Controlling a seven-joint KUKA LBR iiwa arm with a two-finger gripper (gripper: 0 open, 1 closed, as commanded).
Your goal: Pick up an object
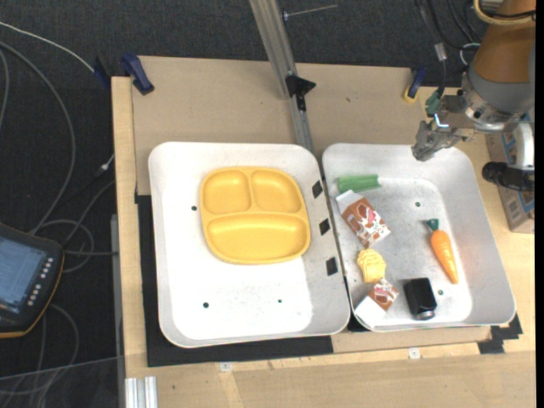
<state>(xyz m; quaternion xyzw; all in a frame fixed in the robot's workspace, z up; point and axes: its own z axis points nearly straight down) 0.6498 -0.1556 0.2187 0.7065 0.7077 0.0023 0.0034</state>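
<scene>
up top, the jaws hover above the right bin [476, 185], near its far rim.

On the wooden table [221, 92] sit two shallow white bins. The left white bin [246, 308] holds a yellow three-compartment plastic plate [253, 214]. The right white bin [476, 219] holds a green stick-shaped piece [357, 182], a red-and-white snack packet [366, 221], a small yellow toy [371, 265], a smaller red packet [383, 293], a black block [420, 297] and an orange plastic carrot [444, 252]. The grey arm's gripper [427, 145] hangs over that bin's far edge.
</scene>
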